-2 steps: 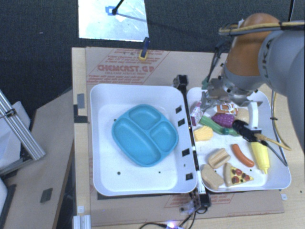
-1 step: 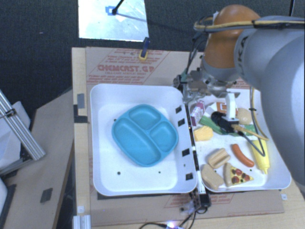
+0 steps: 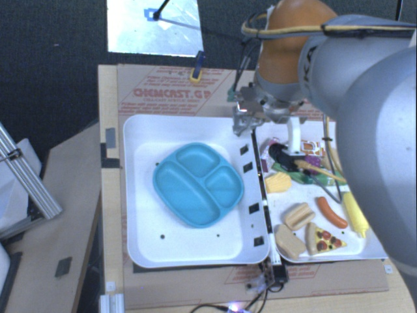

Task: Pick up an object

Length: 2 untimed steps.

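My gripper (image 3: 244,124) hangs below the orange-banded wrist, over the far end of the divider between the two bins. The right bin (image 3: 326,255) holds toy food. A yellow cheese wedge (image 3: 278,183) lies near its left wall. Further forward are a bread roll (image 3: 299,214), a tan bun (image 3: 288,241) and a pizza slice (image 3: 323,239). An orange sausage (image 3: 331,212) and a yellow corn cob (image 3: 354,214) sit to the right. Green and purple pieces (image 3: 311,168) lie just under the arm. Nothing shows between the gripper's tips.
A blue divided plate (image 3: 197,183) lies in the middle of the left bin (image 3: 140,233). Black clips run along the divider (image 3: 259,194). The arm's big grey body covers the right bin's far right part. A yellow and blue clamp (image 3: 197,69) sits behind the bins.
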Tool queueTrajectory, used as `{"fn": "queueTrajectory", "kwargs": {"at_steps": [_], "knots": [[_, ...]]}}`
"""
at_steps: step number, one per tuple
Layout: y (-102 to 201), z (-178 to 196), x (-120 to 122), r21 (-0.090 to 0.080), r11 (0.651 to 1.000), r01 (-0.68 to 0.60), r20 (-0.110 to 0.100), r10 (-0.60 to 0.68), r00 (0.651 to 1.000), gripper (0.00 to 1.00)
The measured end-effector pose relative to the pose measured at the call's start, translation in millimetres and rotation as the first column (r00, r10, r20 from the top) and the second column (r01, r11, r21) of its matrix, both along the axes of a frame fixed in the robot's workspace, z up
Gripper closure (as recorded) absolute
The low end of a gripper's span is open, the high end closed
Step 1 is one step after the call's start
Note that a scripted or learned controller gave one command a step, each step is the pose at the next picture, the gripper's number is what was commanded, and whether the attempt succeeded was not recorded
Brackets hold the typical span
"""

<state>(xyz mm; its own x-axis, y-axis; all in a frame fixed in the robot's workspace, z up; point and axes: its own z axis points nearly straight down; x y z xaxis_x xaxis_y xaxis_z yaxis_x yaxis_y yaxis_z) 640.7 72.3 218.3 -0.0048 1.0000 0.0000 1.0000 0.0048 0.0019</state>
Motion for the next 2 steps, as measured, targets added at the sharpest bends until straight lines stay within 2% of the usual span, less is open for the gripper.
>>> {"fn": "queueTrajectory", "kwargs": {"at_steps": [1, 2], "knots": [[-13.7, 0.4, 2.4, -0.001, 1.0, 0.005, 0.001, -0.005, 1.0, 1.0], [-7.6, -2.4, 1.3, 0.0, 1.0, 0.001, 0.0, -0.001, 1.0, 1.0]]}}
